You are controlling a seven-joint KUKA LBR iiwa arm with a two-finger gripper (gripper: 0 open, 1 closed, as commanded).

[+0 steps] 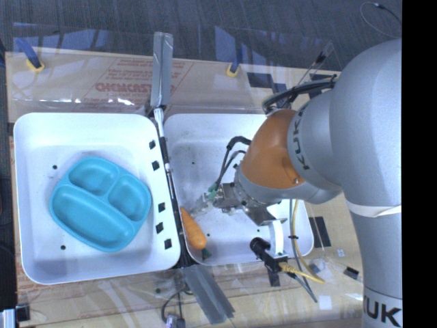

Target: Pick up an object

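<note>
The big grey robot arm with its orange band is the closest thing to the camera, and it fills the right side of the frame. It bends down into the right white plastic bin. Its two-finger gripper hangs low in the middle of that bin, but the tip is small and blurry, so I cannot tell how it is set.

A little orange toy carrot lies at the lower left of the right bin, right against the wall between the bins. The gripper is near it, up and to the right, not touching it.

I think the carrot is light and smooth, so it could slip or roll. The fat middle looks like the best place to grab it.

In the left white bin sits a blue plastic plate with three parts.
</note>
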